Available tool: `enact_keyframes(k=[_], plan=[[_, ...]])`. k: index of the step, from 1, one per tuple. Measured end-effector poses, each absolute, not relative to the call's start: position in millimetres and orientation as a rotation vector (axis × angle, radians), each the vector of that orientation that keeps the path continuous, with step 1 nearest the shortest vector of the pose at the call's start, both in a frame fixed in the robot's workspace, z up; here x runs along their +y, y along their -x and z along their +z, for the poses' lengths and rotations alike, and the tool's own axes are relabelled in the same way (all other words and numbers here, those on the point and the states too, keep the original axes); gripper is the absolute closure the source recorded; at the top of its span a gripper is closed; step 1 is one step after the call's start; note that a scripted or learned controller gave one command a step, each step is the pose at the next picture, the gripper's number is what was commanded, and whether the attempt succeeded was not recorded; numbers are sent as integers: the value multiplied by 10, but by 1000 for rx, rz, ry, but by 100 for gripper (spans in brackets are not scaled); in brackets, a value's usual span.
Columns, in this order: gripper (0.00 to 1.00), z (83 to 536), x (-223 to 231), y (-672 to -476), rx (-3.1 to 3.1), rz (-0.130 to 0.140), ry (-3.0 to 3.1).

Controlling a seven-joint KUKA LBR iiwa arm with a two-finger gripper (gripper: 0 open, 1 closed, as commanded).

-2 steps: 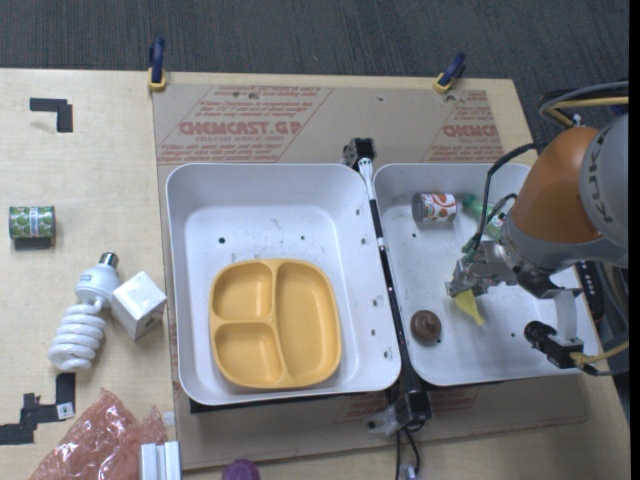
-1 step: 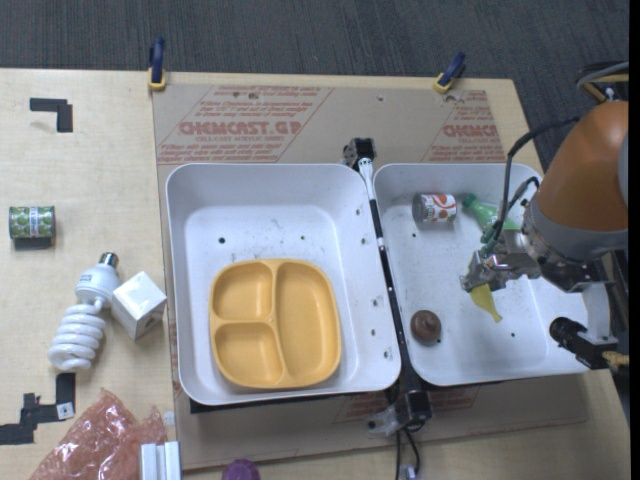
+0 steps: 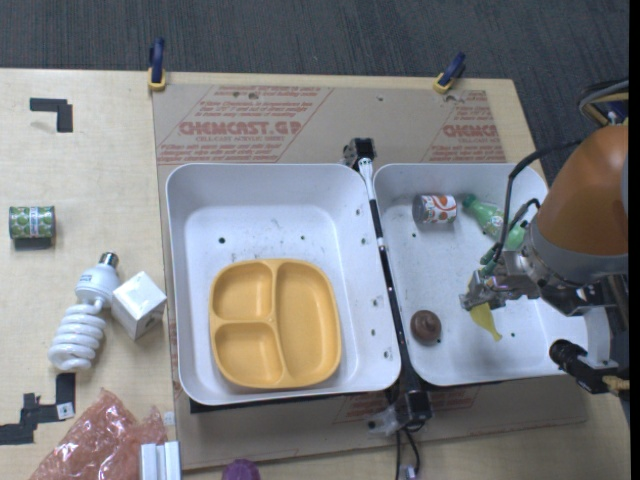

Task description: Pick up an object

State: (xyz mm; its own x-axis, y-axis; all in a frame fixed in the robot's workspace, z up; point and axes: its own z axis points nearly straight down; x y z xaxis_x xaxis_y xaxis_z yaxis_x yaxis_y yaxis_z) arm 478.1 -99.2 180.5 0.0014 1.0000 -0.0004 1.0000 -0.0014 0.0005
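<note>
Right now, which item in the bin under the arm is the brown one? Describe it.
Look in the right bin, near its front left corner. The small round brown object lies there alone, left of the gripper; it is darker and rounder than the can at the back.

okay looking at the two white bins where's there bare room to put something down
Left bin: a bare strip along the far wall, beyond the yellow divided plate that fills its near half. Right bin: open floor left of centre, between the small can and the brown knob. Its right side is crowded by the gripper, a yellow piece and a green bottle.
</note>
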Motion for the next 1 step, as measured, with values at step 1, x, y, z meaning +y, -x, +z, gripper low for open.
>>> enact_keyframes(k=[1], plan=[[100, 1773, -930, -4786, 2220, 1, -2221]])
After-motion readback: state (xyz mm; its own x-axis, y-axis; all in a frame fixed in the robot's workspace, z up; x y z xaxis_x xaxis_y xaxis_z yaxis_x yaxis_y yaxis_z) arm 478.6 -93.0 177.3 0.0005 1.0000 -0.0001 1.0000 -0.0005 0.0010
